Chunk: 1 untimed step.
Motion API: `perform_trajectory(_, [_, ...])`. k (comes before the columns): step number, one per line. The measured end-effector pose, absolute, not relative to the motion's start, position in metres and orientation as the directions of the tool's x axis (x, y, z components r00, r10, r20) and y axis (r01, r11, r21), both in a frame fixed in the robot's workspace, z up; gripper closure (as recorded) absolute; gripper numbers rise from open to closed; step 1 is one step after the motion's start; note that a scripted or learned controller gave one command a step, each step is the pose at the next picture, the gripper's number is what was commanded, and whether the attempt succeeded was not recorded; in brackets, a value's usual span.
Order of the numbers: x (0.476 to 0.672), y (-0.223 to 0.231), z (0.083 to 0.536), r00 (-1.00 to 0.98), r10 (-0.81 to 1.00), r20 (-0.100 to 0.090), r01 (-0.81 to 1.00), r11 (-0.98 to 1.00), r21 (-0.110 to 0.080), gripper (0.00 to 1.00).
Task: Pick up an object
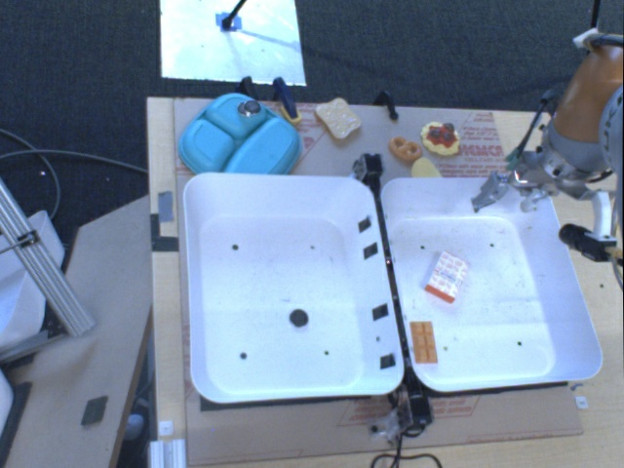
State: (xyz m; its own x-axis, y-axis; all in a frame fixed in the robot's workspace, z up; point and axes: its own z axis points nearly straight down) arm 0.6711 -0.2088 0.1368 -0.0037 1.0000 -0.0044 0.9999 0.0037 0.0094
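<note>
In the right bin (pixel 575 359), a small white box with an orange end (pixel 446 277) lies near the middle. An orange cracker-like piece (pixel 422 341) rests by that bin's front left corner. A small dark round object (pixel 298 317) sits on the floor of the left bin (pixel 210 261). My gripper (pixel 509 200) hangs over the right bin's back rim, up and to the right of the white box and well apart from it. Its two grey fingers are spread, with nothing between them.
Behind the bins lie a blue lidded dish (pixel 239 136), a toy toast slice (pixel 337 118), a pretzel (pixel 405 147), a red-topped tart (pixel 441 136) and a yellow piece (pixel 424 169). A black strip with clips (pixel 380 261) joins the bins.
</note>
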Motion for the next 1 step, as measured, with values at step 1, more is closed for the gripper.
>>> perform_trajectory(1, [0.5694,-0.2075,0.0852,0.002,1.000,-0.002,1.000,-0.002,0.005,0.00])
